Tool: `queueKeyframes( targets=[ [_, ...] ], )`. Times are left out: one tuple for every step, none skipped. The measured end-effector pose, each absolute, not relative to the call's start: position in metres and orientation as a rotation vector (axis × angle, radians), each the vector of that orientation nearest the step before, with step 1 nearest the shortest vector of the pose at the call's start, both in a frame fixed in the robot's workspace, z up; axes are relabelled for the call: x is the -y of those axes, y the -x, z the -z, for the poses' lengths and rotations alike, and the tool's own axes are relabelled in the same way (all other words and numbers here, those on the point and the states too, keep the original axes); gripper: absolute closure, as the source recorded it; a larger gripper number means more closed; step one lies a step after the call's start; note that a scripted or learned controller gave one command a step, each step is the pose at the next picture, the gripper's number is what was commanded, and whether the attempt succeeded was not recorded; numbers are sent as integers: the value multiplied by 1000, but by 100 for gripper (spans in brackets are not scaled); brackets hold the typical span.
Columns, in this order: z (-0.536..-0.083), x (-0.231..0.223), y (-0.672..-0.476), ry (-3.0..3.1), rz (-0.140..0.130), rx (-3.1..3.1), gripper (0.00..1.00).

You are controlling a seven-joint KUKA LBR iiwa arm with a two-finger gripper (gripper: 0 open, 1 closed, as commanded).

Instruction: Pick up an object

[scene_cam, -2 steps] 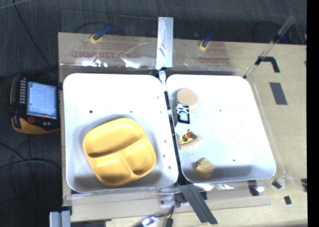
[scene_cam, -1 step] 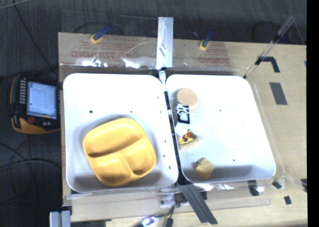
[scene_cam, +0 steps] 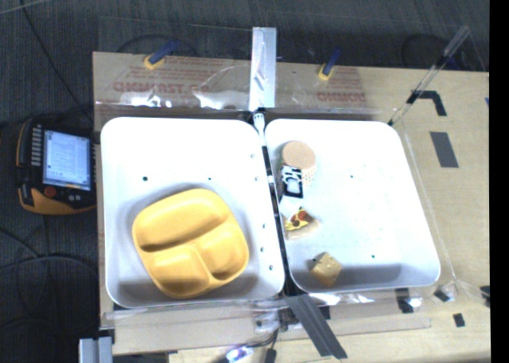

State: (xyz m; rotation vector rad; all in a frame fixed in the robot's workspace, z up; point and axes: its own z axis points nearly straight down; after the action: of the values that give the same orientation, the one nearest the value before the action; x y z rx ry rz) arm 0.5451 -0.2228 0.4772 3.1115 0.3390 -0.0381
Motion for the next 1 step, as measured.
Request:
queueKeyframes(
  targets=[
    [-427,224,-509,-3087,7,-583,100]
  ],
)
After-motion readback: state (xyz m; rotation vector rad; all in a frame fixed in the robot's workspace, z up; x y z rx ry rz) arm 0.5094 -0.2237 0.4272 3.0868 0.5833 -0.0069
